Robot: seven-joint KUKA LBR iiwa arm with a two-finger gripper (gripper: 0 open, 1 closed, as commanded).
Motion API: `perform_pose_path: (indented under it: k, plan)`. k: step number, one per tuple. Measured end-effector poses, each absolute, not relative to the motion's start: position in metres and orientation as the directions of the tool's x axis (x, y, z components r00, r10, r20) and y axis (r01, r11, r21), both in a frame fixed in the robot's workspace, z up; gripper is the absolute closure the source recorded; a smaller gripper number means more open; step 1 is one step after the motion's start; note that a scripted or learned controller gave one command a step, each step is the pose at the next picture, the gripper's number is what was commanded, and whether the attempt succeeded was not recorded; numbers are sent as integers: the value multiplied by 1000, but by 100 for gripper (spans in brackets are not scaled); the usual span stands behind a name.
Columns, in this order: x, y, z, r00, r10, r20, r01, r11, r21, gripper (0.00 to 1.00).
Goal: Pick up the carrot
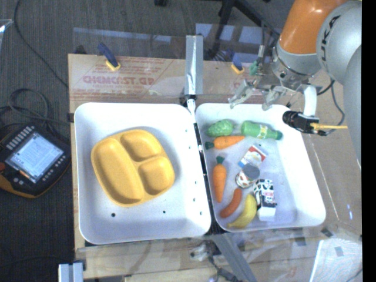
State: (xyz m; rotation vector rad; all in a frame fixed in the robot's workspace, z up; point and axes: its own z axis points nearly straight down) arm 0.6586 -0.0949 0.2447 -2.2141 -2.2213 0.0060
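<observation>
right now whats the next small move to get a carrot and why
Probably bring the gripper toward the camera and down over the nearer carrot. The open gripper holds nothing and hangs above the right bin's far rim, and that carrot lies just below it in the view, beside the green vegetable. A second carrot lies farther off.

Gripper (254,97) is hanging over the back edge of the right bin (305,175), fingers (235,100) spread apart with nothing between them. Two carrots in that bin: one (218,181) upright-ish on the left side, another (228,141) lying crosswise just below the green veggie (221,127). Yellow divided tray (133,166) sits in the left bin (88,216).
</observation>
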Motion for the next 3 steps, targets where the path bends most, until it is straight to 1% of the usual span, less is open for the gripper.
perform_pose_path:
  k: [1,2,3]
  plan:
    - [629,-124,123,-91,996,0,996,91,-3,0]
    - [658,-127,111,-123,992,-1,992,123,-3,0]
    - [676,-154,109,-286,958,30,958,286,-9,0]
